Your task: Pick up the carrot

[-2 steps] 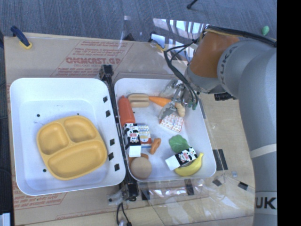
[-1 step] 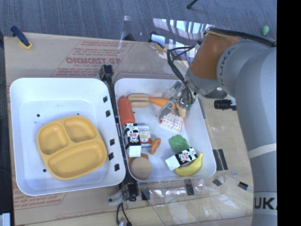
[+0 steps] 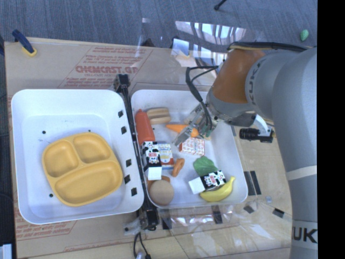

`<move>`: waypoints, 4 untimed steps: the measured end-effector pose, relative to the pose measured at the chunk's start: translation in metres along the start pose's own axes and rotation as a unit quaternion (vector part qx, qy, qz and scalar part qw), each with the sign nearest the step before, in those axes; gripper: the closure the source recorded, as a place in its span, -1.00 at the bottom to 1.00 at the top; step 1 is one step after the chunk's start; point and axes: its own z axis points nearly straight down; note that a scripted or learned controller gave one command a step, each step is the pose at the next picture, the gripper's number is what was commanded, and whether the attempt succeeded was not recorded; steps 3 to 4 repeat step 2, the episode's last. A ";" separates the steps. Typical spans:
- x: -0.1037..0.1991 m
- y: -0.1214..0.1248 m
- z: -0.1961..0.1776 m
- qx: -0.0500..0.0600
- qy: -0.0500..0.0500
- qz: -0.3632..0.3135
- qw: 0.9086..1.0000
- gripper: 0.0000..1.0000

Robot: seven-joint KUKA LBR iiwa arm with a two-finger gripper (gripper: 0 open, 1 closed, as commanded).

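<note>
The hand (image 3: 195, 127) sits over the carrot (image 3: 176, 127), hiding its thick end; grip state unclear.

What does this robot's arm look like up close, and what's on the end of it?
The arm is a thick, rounded grey tube with a glossy orange band near the wrist. White letters "UK" show low on its body. Black cables loop beside the wrist. At the tip sits a small gripper of pale metal, with two thin fingers.
</note>
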 end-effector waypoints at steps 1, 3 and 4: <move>-0.001 0.002 -0.011 0.000 -0.002 -0.004 1.000 1.00; 0.043 0.019 -0.064 0.000 0.000 0.134 0.991 1.00; 0.043 0.019 -0.064 0.000 0.000 0.134 0.991 1.00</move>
